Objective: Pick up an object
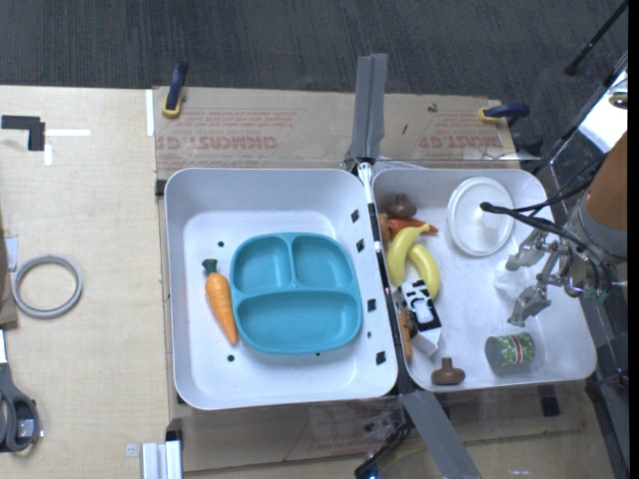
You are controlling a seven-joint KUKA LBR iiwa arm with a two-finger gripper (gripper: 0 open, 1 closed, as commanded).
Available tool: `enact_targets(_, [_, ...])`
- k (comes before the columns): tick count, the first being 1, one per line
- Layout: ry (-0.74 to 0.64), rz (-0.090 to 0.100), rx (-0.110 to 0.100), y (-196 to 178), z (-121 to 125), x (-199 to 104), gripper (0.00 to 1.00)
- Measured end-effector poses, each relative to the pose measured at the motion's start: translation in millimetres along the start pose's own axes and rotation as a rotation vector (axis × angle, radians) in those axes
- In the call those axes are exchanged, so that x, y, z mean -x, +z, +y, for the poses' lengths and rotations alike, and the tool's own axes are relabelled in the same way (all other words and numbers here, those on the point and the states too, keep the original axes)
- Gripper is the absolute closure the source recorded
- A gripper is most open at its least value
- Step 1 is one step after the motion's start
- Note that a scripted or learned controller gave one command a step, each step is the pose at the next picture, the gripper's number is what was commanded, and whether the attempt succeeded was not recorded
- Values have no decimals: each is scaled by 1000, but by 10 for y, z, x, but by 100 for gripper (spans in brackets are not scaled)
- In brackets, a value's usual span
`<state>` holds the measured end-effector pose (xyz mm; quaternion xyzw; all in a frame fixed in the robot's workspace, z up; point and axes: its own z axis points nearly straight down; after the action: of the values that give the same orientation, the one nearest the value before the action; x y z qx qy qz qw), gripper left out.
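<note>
**Bench, two bins, dark carpet behind**

Pale wooden bench [80, 198] over dark carpet; cardboard sheet [300, 128] beneath two white bins. Left bin [190, 218]: blue divided plate [297, 293], carrot [221, 303] just beside it. Right bin [559, 362]: banana [412, 259], white lid [480, 217], green can [511, 350]. Gripper [532, 282] hanging above the right bin, near the can, fingers spread apart, seemingly gripping nothing. Tape roll [45, 285] lying far left.

arm [611, 203] cut off at right edge
</note>
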<state>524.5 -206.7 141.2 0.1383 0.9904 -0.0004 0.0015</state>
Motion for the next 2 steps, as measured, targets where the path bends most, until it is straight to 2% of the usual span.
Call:
enact_targets(1, [167,4,1,498,283,-568,0])
enact_targets(2, [164,1,1,405,289,-553,100])
